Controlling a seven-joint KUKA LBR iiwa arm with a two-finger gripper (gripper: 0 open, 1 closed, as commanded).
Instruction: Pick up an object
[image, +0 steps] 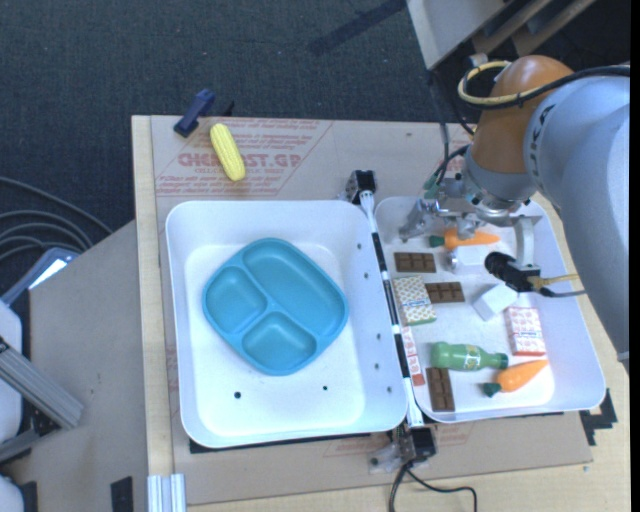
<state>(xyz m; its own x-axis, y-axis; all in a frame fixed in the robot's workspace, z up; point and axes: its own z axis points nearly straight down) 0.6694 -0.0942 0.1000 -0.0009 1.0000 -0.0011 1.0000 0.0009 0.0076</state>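
Just past the brown bar (415, 263), the gripper (445, 222) hovers by a small carrot (470, 239); I cannot tell its finger state. Light, hard, slick: pinch it mid-body.

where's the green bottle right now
The green bottle lies on its side in the right bin, toward its near edge, just left of the orange carrot and below the white block.

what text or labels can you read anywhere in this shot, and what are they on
"CHO...ST.GR": red stencilled print on the board behind the bins, its middle covered by the yellow corn cob; the smaller red line under it is too blurred to read.
Small red and white carton in the right bin: printing too small to read.
Green bottle: label unreadable.
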